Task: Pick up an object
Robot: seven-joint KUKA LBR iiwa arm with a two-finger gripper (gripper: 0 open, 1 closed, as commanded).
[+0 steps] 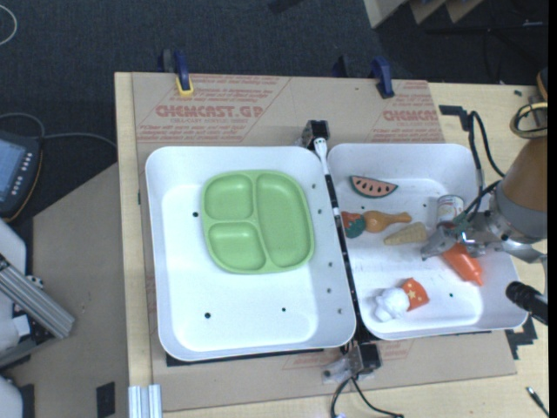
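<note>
You have two white bins [174,259] [452,316], one green divided plate [258,221], one watermelon slice [373,185], and two blue clamps [182,70] [382,75].

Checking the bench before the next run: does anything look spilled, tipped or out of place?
Nothing stands out. The green divided plate lies flat in the left bin. The watermelon slice, orange carrot piece and other small toys lie loose in the right bin, none over the rim. The gripper sits low among them.
</note>
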